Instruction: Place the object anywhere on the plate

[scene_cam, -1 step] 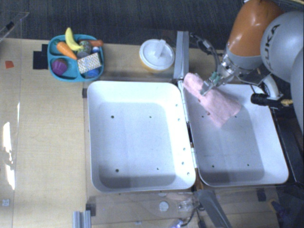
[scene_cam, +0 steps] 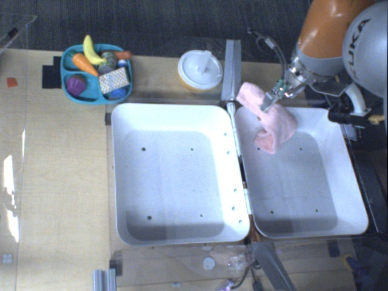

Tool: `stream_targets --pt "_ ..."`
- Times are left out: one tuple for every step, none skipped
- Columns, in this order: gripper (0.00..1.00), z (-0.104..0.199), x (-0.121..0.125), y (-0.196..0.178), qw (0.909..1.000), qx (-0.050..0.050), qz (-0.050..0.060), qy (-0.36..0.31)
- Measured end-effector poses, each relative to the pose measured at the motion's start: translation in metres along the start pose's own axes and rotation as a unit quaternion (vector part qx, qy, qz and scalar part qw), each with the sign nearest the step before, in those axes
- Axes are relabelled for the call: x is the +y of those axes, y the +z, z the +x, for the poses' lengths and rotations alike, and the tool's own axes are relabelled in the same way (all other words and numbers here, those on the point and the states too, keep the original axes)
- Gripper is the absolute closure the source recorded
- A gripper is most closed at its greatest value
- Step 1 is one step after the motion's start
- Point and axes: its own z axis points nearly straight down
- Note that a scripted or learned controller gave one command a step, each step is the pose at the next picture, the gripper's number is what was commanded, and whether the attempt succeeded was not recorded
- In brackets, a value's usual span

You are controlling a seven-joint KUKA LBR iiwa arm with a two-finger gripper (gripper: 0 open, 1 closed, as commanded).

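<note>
— Looking down at the right bin (scene_cam: 339, 180), what was the gripper (scene_cam: 267, 104) doing?

— Its tips were pressed into a pink cloth (scene_cam: 270, 123) at the bin's far left corner. The fingers seemed pinched together on a fold of the fabric, with the cloth hanging below them in a bunched lump. The tips were small and partly sunk in the cloth, so the exact grip was hard to read.

— Where did the cloth lie?

— Partly over the bin's far rim, beside the grey divider (scene_cam: 230, 71) between the bins, and partly draped down toward the bin floor. Whether its lower end touched the floor could not be told.

— And the plate?

— A blue sectioned plate (scene_cam: 68, 96) sat on the bench beyond the left bin (scene_cam: 176, 174), well apart from the cloth. It was crowded with toy food: a banana (scene_cam: 91, 50), a carrot (scene_cam: 84, 63), something purple (scene_cam: 76, 85), and a speckled block (scene_cam: 114, 79). Other pieces behind them were too small to name.

— Anything else?

— A white lidded container (scene_cam: 200, 70) with a yellow base stood near the divider. The arm (scene_cam: 330, 23) was cut off by the upper right frame edge, its orange band large and blurred. Dark fittings (scene_cam: 351, 117) at the right were indistinct.
</note>
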Motion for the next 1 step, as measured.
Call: stream_targets --pt "1.00 0.0429 0.0018 0.0016 0.9798 0.001 0.000 -0.200"
